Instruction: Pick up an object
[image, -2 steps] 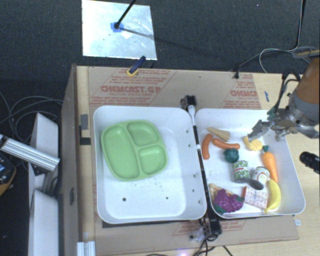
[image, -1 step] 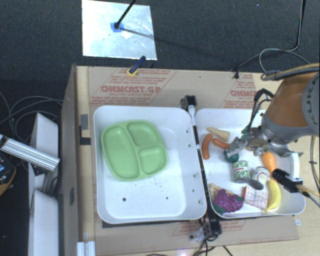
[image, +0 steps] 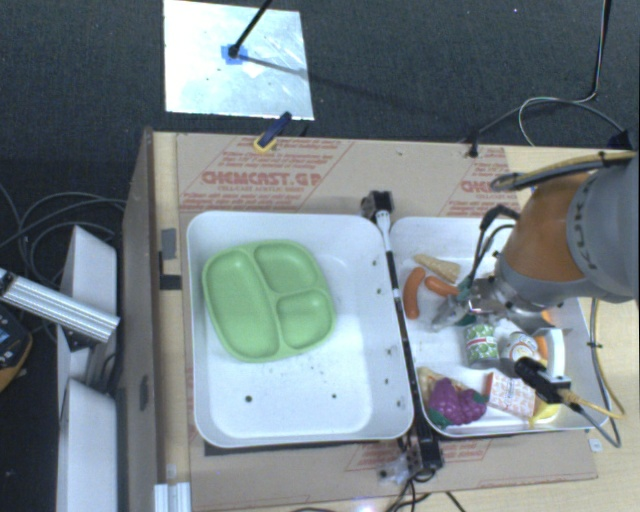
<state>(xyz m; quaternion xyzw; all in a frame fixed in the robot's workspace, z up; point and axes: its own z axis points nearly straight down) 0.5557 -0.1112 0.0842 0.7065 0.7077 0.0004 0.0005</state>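
My gripper (image: 458, 308) hangs low over the left middle of the right bin (image: 574, 424), below the arm's orange band (image: 545, 235). It is just right of an orange sausage (image: 413, 291) and over the end of a small orange piece (image: 438, 285). A tan wedge (image: 437, 266) lies just behind them. A green and white can (image: 481, 343) stands right below the gripper. Nothing shows as lifted by it.
The left bin (image: 230, 410) holds a green divided plate (image: 268, 298). In the right bin's front lie purple grapes (image: 458, 403), a patterned packet (image: 512, 397), a yellow piece (image: 545, 411) and a second small can (image: 521, 348). The divider between the bins (image: 398, 310) is close to the gripper's left.
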